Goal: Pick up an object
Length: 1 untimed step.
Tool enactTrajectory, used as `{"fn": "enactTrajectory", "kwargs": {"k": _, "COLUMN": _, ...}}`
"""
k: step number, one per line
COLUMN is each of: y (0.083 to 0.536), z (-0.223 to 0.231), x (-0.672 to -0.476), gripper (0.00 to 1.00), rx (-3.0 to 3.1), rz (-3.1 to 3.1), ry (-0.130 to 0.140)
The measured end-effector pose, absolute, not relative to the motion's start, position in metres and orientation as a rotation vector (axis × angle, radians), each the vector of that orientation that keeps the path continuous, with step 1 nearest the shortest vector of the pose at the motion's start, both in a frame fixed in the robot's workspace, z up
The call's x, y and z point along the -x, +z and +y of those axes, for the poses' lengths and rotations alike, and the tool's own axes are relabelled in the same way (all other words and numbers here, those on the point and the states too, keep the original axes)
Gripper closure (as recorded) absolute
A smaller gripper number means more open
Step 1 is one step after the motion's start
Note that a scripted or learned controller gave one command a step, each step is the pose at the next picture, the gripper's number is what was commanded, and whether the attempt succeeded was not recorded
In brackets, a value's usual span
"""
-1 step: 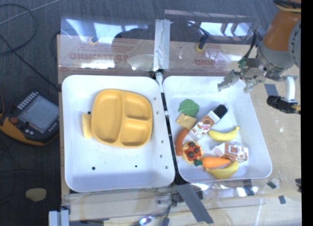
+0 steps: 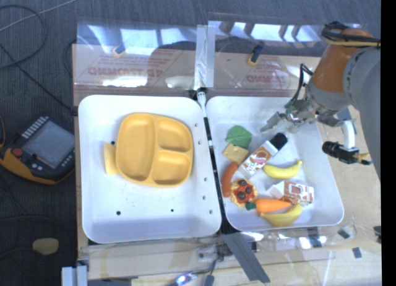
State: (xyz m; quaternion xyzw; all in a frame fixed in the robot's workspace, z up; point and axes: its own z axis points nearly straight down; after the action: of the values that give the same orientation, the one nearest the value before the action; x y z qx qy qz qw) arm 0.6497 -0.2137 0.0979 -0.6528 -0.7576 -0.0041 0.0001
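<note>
Objects for picking lie heaped in the right-hand shallow white plastic bin (image 2: pixel 331 173), toward its near half: a curved yellow toy banana (image 2: pixel 283 169), a second yellow banana (image 2: pixel 284 216), an orange toy carrot (image 2: pixel 272 205), a green block (image 2: pixel 238 135), a tan cube (image 2: pixel 234 152), a red sausage (image 2: pixel 228 176) and small printed cartons (image 2: pixel 258 158). The left white bin (image 2: pixel 93 173) holds a yellow moulded divided tray (image 2: pixel 154 150).

The two-finger gripper (image 2: pixel 281 117) hangs over the right bin's far part, fingers spread apart, clamped on nothing. The pieces touch and overlap, so I judge a descent could straddle two, nudge one aside, or slip off a rounded banana.
</note>
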Motion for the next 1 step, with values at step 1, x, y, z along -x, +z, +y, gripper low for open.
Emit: {"fn": "enactTrajectory", "kwargs": {"k": 1, "y": 0.0894, "z": -0.1934, "x": -0.6371, "gripper": 0.0, "rx": 2.1, "rz": -2.35, "ry": -0.007}}
